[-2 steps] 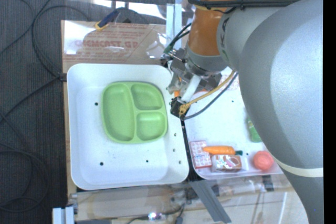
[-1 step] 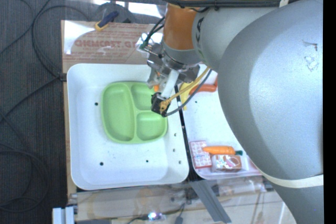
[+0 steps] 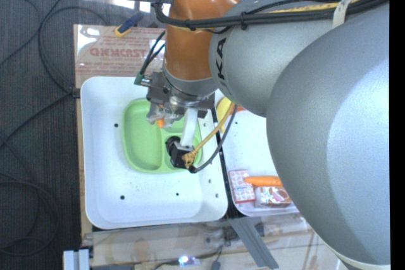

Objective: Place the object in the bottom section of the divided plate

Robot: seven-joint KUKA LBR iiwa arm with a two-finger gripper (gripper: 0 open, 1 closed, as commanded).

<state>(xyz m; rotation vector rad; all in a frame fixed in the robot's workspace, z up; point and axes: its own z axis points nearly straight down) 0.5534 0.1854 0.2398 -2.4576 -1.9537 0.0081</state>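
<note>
Nearest, at 5 o'clock in the right bin [image 3: 248, 136], close to its near rim: carrot [image 3: 262, 181], lying crosswise, with a red-and-white packet [image 3: 238, 185] at its 9 o'clock and a second packet [image 3: 274, 198] at its 6 o'clock, all close together. Beside that, left bin [image 3: 101, 155], white and shallow. Past its centre, toward 1 o'clock: plate [image 3: 140, 142], pale green, rounded at the corners, split by raised ridges into sections. Large section at 9 o'clock open to view, those at 3 o'clock partly hidden by the robot. Over the plate's 12 o'clock part: gripper [image 3: 164, 118], pointing down below the orange band. Just under it, a small orange bit [image 3: 161, 124], too small to identify; held or not, cannot tell. Gripper's opening: cannot tell either. Farthest, at 12 o'clock beyond the left bin: pink printed sheet [image 3: 114, 55].
</note>
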